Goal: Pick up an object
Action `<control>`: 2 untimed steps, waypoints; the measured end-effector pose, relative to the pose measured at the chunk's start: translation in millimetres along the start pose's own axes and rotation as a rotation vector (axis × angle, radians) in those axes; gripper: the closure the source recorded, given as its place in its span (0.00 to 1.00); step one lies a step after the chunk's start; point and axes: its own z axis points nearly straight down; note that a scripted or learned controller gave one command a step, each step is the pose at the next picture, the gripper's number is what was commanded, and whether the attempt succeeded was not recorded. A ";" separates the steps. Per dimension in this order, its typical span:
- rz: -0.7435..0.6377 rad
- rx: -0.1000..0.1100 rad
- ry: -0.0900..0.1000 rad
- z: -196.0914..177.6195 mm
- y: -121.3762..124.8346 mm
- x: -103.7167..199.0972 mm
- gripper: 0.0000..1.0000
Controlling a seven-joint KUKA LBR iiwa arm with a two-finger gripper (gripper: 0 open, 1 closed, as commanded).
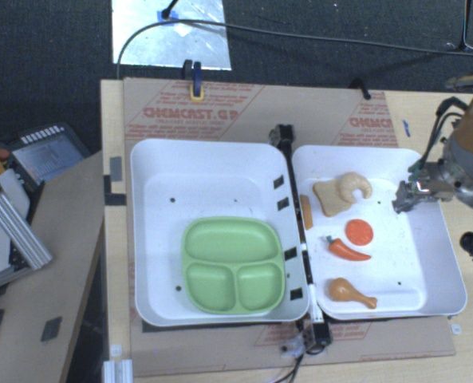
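Arm came in from the right; gripper [404, 198] sat over the right edge of the right bin [439, 294], above bare floor. Nothing was visible between the fingers. Too small and dark at that end to make out whether they were apart or together, so can't tell. Candidate objects were all in the right bin, left of the gripper and clear of it: croissant [353, 185] lying on a slice of bread [329, 199] near the back, a thin orange stick [305, 211] against the left wall, a red tomato slice [359, 231] in the middle, a red chili pepper [348, 250] just in front of the slice, and a chicken drumstick [350, 292] near the front wall. Tomato slice was the nearest item to the gripper, still apart from it. Left bin [152, 166] held a green three-compartment plate [232, 263] toward its front right. Both bins sat side by side on a cardboard sheet [244, 110].
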 end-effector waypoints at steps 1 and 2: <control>-0.004 0.002 0.002 -9.9 7.2 50.8 1.00; -0.005 0.004 0.004 -0.8 10.3 111.9 1.00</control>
